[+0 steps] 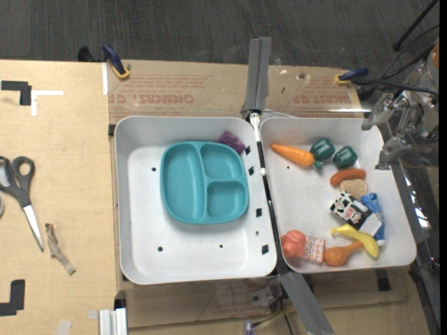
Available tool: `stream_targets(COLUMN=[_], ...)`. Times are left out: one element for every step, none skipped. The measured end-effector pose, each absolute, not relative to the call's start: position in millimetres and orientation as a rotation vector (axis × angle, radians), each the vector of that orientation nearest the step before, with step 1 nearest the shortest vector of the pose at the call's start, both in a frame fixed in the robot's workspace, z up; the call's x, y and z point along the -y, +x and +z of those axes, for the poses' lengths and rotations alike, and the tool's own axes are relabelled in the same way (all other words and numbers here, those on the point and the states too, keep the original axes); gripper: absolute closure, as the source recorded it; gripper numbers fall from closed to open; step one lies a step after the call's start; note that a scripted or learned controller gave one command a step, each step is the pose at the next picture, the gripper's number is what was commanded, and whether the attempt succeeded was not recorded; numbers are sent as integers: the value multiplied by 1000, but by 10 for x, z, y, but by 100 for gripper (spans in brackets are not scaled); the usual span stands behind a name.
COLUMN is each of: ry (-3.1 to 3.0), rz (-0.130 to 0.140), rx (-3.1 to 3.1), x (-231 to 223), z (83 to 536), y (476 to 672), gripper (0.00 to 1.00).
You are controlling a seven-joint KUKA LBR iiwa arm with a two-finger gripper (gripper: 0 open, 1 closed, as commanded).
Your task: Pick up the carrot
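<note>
Banana (360,239) at right bin's front, orange tapered carrot (294,155) lying free, tool (391,139) state unclear

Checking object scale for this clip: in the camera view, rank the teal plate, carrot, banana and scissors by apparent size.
1. teal plate, clearly largest
2. scissors
3. carrot and banana: look alike, not ranked

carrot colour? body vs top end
Carrot: orange body, dark green top at its right end. Shows clearly in the camera view, in the right bin.
</note>
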State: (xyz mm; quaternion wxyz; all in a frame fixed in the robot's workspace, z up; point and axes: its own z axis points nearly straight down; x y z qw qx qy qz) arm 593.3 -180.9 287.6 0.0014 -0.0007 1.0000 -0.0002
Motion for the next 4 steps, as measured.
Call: stream_targets(ry=[175,-24,-28,-315], rz=[0,-1,-3,1], rx=[-3135,-3136,-3129,-3120], x=[1353,924,915,30], z=[1720,942,1054,1931], y=[6177,6369,6388,6601], gripper=[0,0,100,100])
